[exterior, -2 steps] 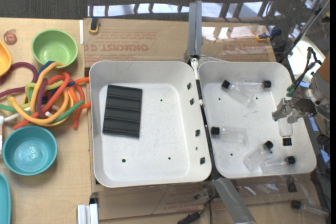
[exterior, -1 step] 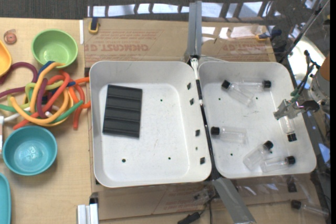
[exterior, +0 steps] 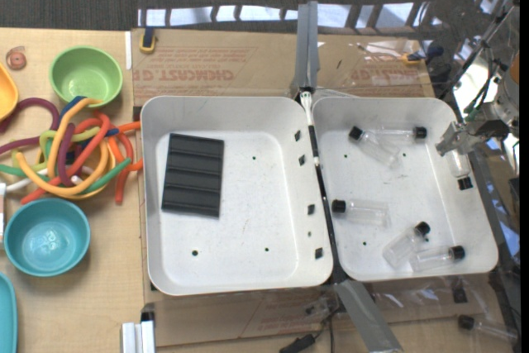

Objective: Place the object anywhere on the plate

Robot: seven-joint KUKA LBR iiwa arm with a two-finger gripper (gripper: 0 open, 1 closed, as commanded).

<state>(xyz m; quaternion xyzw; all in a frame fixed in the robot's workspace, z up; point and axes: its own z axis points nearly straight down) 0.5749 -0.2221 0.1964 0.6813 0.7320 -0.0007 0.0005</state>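
- Presently, in the camera view, the gripper (exterior: 459,138) is seen at the right rim of the right bin (exterior: 388,273). Its outline is blurred against bright clutter, so whether it is wide, narrow or holding anything cannot be told.
- A clear vial (exterior: 461,166) with a black cap lies just below it at the rim. This is judged to be the object sought, though contact cannot be confirmed.
- Other clear vials (exterior: 364,213) with black caps are scattered apart over the same bin's floor.
- The plate (exterior: 193,174) is taken to be the black ribbed rectangle lying flat in the left bin (exterior: 248,281), well apart from the gripper.
- For the step in hand, the vial should be gripped across its round body near the middle, since smooth clear plastic is likely to roll or slip.
- The carry should then be lifted clear of the ridge between the bins, and the release made low, along the plate's grooves, so that rolling is checked.
- The bins are smooth, shallow, white and round-cornered.
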